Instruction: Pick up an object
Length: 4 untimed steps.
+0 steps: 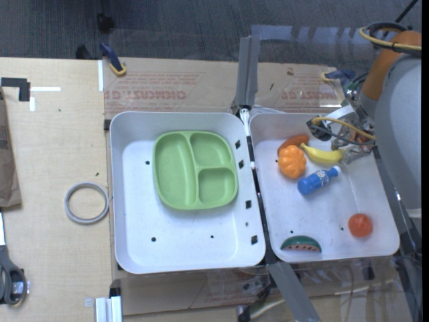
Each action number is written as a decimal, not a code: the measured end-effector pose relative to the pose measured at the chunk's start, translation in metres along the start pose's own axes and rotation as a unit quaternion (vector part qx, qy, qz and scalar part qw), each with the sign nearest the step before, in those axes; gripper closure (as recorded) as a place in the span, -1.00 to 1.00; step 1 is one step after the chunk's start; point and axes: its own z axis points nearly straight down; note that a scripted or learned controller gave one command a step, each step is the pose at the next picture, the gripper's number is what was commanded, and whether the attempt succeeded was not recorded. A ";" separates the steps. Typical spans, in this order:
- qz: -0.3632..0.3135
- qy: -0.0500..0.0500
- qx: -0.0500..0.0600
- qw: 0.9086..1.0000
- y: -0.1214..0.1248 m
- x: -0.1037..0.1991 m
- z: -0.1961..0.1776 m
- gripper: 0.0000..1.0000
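Note:
The right bin (335, 210) holds a yellow banana (322, 155), an orange pumpkin-shaped toy (291, 162) with a red-orange piece (293, 141) just behind it, a blue bottle (318, 180) lying on its side, a red-orange ball (360, 225) and a watermelon slice (300, 245) at the front wall. My gripper (343, 138) hangs low over the bin's far right corner, right beside the banana's right end. Nothing shows as held in it.
In the left bin (134, 240) lies a green divided plate (196, 170). On the bench to the left are a grey tape ring (87, 202), scissors (10, 282) and a brown bag (7, 153). A blue clamp (112, 59) sits at the back.

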 end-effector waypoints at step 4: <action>0.007 0.003 0.000 1.000 -0.142 0.018 -0.121 1.00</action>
